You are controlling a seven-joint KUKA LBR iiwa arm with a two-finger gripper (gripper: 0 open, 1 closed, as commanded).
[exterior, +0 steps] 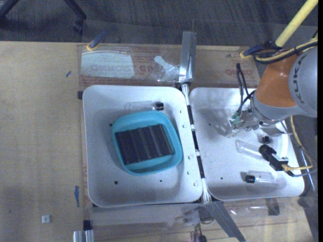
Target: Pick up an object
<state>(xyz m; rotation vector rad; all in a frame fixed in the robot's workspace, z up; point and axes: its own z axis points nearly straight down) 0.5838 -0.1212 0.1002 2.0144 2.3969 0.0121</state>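
The gripper (237, 121) hung over the right bin (217, 175), just behind a clear tube (249, 147); its opening was indiscernible.

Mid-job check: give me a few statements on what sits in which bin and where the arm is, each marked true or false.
1. The blue tray lies in the left bin. True.
2. The arm is over the left bin. False: it is over the right bin, near its far side.
3. A clear tube with a dark cap lies near the right bin's near edge. True.
4. The blue tray sits upright on its rim. False: it lies flat, with a dark ribbed insert showing inside it.
5. A clear tube lies in the left bin beyond the tray. True.
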